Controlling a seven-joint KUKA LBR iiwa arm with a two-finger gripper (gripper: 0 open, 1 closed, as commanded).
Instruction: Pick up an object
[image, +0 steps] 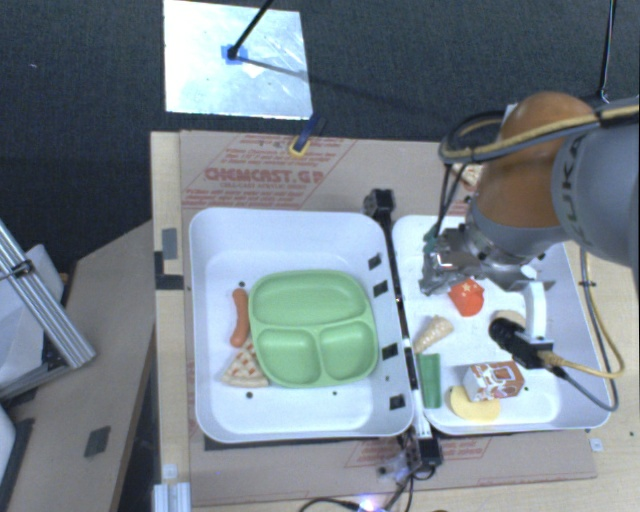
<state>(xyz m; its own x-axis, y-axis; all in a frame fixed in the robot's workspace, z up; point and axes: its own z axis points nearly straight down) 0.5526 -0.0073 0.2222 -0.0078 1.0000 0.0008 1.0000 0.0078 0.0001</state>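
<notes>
My gripper (441, 270) hangs low over the back left part of the right bin (570, 330), under the grey arm and its orange band. A small red toy (466, 296) lies just to the gripper's front right, close to it; I cannot tell whether they touch. In the same bin lie a beige cone-shaped piece (433, 332), a green stick (429, 380), a small red and white carton (493, 380) and a yellow piece (472, 405).
The left bin (215, 250) holds a green divided plate (312, 327), a toy sausage (240, 314) and a pizza slice (243, 368). A black cylinder with a yellow cable (512, 338) hangs over the right bin. A black divider (392, 300) runs between the bins.
</notes>
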